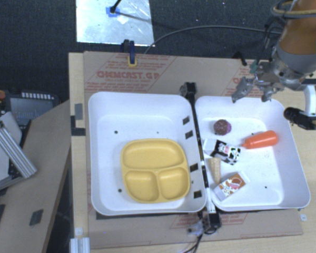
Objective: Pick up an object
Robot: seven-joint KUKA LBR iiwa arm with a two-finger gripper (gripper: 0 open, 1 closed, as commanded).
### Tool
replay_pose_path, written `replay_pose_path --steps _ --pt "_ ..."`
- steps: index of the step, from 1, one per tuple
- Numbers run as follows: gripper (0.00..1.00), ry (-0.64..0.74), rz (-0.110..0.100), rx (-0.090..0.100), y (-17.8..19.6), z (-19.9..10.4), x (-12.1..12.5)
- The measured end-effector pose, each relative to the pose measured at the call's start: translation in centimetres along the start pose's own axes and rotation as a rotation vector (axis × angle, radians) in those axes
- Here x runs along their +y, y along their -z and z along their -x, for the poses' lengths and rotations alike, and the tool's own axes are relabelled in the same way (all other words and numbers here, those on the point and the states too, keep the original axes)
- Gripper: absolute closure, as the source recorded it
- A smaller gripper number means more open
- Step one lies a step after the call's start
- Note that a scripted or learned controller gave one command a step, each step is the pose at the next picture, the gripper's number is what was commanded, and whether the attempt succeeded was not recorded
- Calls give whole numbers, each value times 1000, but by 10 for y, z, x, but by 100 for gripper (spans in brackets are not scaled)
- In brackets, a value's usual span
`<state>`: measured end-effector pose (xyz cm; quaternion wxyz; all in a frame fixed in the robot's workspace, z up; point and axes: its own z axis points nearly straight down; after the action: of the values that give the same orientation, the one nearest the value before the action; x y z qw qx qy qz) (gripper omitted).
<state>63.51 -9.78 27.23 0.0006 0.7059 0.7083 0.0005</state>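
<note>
Camera view: gripper (251, 90) hangs over the far rim of the right bin (292, 191), fingers spread apart, nothing between them; grey arm with orange band (304, 20) comes in from upper right. Below it in the right bin: small purple-brown ball (221, 126) nearest, orange carrot-shaped toy (261, 139) to its right, black-and-white cow-print item (225, 151) just beside the divider, pale cone (215, 168) under that, small printed card or packet (230, 185) near the front. None touched by the gripper. Left bin (108, 115) holds a yellow three-compartment tray (154, 169). Both bins sit on a cardboard sheet (163, 70).
</note>
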Motion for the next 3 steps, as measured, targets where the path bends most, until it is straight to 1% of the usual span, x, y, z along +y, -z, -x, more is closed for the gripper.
replay_pose_path --steps 1,2,3 --pt "0 -2 -3 0 -44 3 6" --pt "0 -3 -3 0 -97 13 4" --pt "0 0 -3 0 -142 12 12"
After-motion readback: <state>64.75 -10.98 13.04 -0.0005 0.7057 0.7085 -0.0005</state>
